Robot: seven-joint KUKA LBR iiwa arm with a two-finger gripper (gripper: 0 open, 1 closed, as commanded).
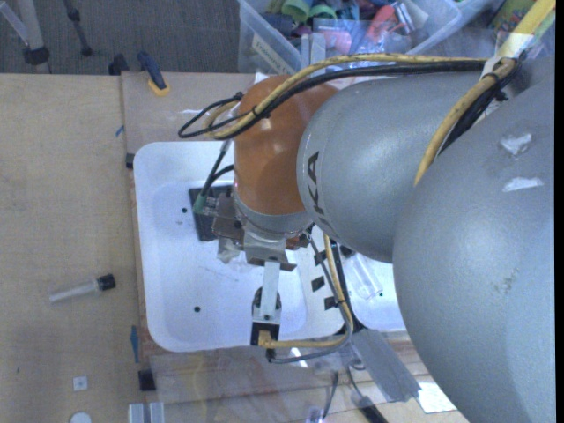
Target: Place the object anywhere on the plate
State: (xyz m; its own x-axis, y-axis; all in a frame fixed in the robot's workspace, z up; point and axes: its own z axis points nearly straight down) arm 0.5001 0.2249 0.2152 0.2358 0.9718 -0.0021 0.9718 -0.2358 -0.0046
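My gripper (231, 243) hangs low over the middle of the left white bin (163, 263), under the orange band (273, 148) of the wrist. The big grey arm (441, 201) reaches in from the right and covers the right bin and much of the left one. A dark flat piece (203, 220) shows at the gripper's left side; I cannot tell if it is a loose thing or part of the hand. Two small dark specks (196, 307) lie on the bin floor.
A clear tub of colourful toys (352, 11) stands behind the bins. On the wooden bench to the left lies a small syringe-like tube (79, 287). A blue clamp (155, 76) sits at the board's back left corner.
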